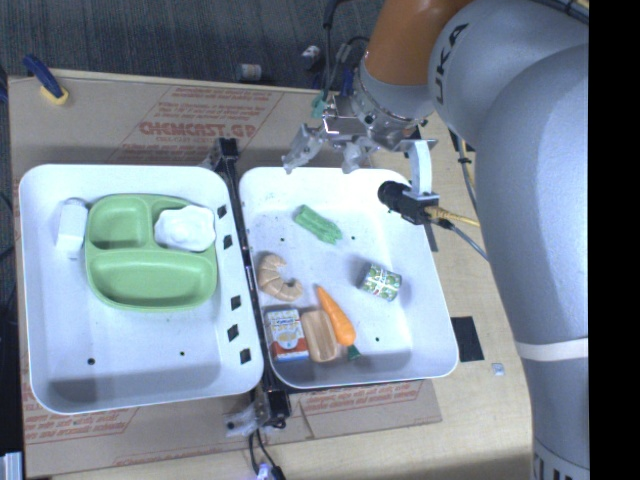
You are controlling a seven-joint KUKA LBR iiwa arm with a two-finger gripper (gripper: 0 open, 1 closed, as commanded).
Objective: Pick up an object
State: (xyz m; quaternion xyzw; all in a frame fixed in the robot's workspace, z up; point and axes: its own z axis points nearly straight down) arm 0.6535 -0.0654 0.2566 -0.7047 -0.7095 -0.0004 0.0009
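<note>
Gripper (326, 150) sits at the far edge of the right bin (425, 353), above its rim, fingers spread apart and nothing between them — released. Orange-banded arm (480, 58) comes in from 2 o'clock.

Right bin contents, all lying loose on the floor of the bin:
- green pickle-shaped piece (317, 224), nearest thing to the gripper, just toward 6 o'clock from it, tilted diagonally
- croissant (277, 277), further toward 6–7 o'clock, near the bin's left wall
- small green-and-white can (381, 282) on its side, toward 5 o'clock from the gripper, well apart from it
- carrot (336, 314), slanted, lower end touching a tan bread-like slab (320, 336)
- small carton (287, 331) with red and white label, just beside the slab at its 9 o'clock, near the bin's near edge

Left bin (50, 368) holds a green divided tray (150, 258); a white crumpled object (186, 229) sits in the tray's upper right compartment. A white cylinder-like item (71, 228) lies at 9 o'clock of the tray, touching or just beside it — cannot tell which.

Both bins rest on cardboard (190, 118) on the counter.
</note>
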